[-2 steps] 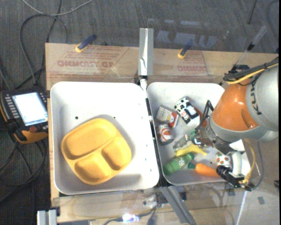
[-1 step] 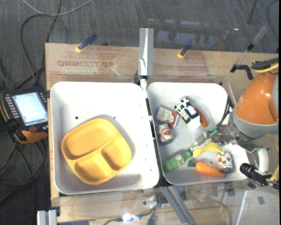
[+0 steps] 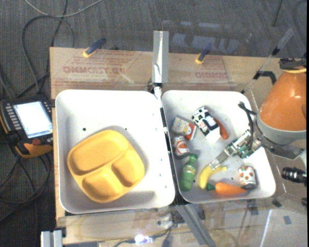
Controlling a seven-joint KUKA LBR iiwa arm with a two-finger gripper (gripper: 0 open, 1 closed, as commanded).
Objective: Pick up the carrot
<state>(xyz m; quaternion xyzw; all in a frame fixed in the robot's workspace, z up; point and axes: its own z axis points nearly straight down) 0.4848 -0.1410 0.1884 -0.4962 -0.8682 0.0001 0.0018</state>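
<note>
The carrot (image 3: 229,190) lies in the right bin (image 3: 257,118) at lower right of the frame, not yet picked. The pincer (image 3: 216,163) hovers above it; whether apart or together, I cannot tell.

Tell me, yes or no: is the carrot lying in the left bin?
No. The carrot lies at the near edge of the right bin, beside the banana.

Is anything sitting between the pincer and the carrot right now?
Nothing visible blocks it. The pincer hangs just above the carrot at the right bin's front edge. A banana lies beside the carrot's green end, close under the pincer's tip, and a small can sits right of the carrot, so a descent could brush either.
</note>
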